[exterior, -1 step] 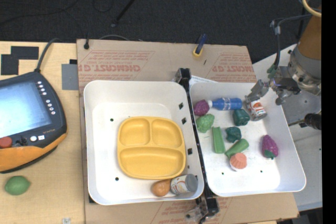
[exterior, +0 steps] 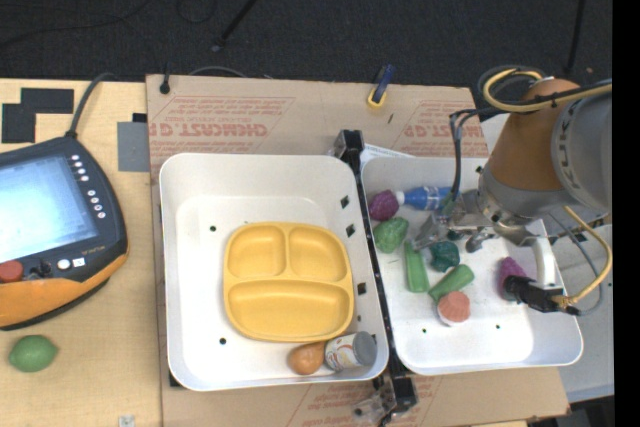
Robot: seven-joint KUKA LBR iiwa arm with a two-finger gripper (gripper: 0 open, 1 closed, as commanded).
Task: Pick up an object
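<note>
The hand (exterior: 447, 227) is low inside the right bin (exterior: 560, 345), among the toys in its upper left part; whether its fingers are apart or together cannot be told from this angle, and nothing is seen clamped between them. Just below the hand lies a dark green lump (exterior: 444, 255). Left of the hand are a green leafy toy (exterior: 390, 235) and, above that, a purple toy (exterior: 383, 206). A blue-and-white bottle (exterior: 422, 198) lies just above the hand. Below the hand sit a long green piece (exterior: 415, 270), a second green stick (exterior: 451, 279) and a red-and-white round toy (exterior: 454, 307). To the right of the hand, near the bin's right wall, is a small purple object (exterior: 512, 268). Far to the hand's left, the left bin (exterior: 190, 215) holds a yellow divided plate (exterior: 288, 280), with an orange ball (exterior: 306, 358) and a small can (exterior: 347, 352) at its lower edge. On the desk (exterior: 80, 375) beyond sit a control pendant (exterior: 50, 225) and a green ball (exterior: 33, 353).
</note>
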